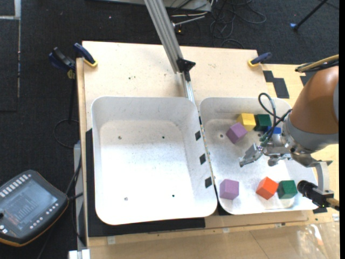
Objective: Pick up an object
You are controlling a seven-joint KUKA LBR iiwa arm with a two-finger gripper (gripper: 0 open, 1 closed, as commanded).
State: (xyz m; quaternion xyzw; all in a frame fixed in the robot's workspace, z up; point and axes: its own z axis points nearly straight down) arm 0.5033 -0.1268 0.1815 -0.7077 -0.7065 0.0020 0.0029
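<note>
Camera view, from above: a pale wooden bench [140, 72] carries two shallow white plastic bins side by side. The left bin [143, 161] holds no blocks; the right bin [215, 109] holds several small cubes. The grey arm with its orange band [318, 109] reaches in from the right, its metal two-finger gripper [252, 156] hanging over the bin's middle with nothing between the fingers (how far apart they stand, I cannot tell). A purple cube [236, 133] lies just beside it; another purple cube [229, 189], an orange cube [266, 188] and a green cube [287, 189] sit nearer the front wall. This looks like the approach step; next it must centre over one cube and descend.
</note>
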